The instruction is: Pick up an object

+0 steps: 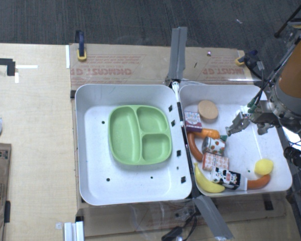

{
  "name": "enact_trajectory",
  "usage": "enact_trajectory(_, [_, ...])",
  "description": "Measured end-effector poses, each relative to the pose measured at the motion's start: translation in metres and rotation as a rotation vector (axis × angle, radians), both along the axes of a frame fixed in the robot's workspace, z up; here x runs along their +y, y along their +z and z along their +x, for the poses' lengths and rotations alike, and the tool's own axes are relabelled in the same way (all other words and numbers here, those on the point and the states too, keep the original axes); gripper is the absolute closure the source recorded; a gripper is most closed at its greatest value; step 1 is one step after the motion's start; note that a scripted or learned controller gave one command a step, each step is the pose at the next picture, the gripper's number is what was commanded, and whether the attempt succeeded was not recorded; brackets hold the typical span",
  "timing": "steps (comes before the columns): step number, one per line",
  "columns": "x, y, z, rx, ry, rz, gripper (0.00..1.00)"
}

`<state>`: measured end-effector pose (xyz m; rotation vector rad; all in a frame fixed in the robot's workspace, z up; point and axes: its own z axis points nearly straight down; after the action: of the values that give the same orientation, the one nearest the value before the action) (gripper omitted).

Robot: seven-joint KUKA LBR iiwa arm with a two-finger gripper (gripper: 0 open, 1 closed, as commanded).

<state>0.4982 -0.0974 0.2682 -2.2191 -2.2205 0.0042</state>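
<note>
The right bin holds several items. At its back lies a tan round disc. Along the left side are a small white carton, an orange carrot, a red sausage, a printed can and a red packet. At the front lie a banana, a black-and-white box, a lemon and an orange sausage. My gripper hangs open over the bin's right middle, right of the carrot and can, with nothing between its fingers.
The left bin contains a green divided plate. A grey divider post rises behind the gap between the bins. The arm and its cables occupy the right edge. Bare white floor shows under the gripper.
</note>
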Motion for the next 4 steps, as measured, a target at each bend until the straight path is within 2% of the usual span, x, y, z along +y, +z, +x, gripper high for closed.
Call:
enact_trajectory(1, [0.043, 0.059, -0.019, -0.002, 0.062, -0.001, 0.0])
enact_trajectory(2, [0.012, -0.076, 0.018, 0.001, 0.135, 0.001, 0.0])
enact_trajectory(3, [-0.017, -0.002, -0.018, -0.004, 0.356, 0.0, 0.0])
enact_trajectory(4, [-0.017, -0.126, 0.011, 0.0, 0.163, 0.001, 0.0])
